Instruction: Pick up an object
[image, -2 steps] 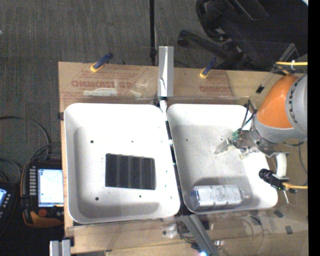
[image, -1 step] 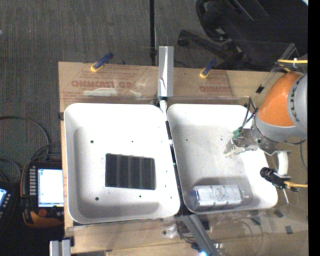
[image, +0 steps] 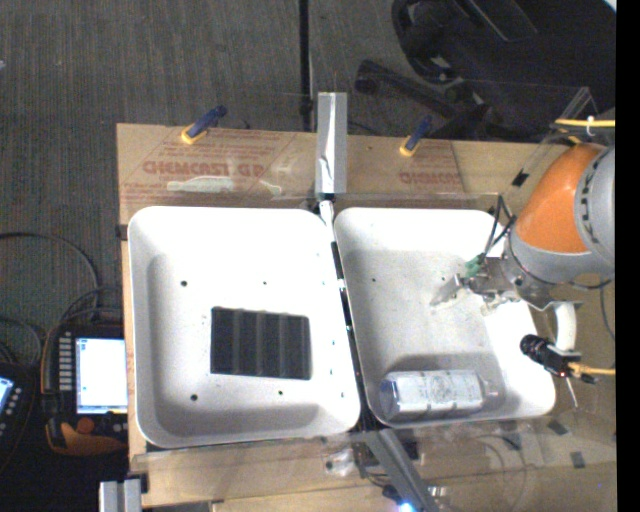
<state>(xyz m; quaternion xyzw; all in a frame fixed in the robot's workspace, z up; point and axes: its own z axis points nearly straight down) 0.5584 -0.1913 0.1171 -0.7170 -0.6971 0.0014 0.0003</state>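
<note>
A clear plastic bottle (image: 437, 391) with a pale label lies on its side along the front wall of the right bin (image: 400, 250). A black ribbed rectangular block (image: 260, 343) lies flat in the middle of the left bin (image: 150, 235). My gripper (image: 468, 285) hangs over the right part of the right bin, behind the bottle and apart from it. Nothing shows in its grasp. The grey arm with its orange band (image: 560, 215) comes in from the right edge.
A metal post (image: 330, 155) stands at the back between the bins. Two blue-and-yellow clamps (image: 203, 124) (image: 415, 135) grip the brown board behind them. A handheld pendant (image: 90, 375) rests on the floor at the left.
</note>
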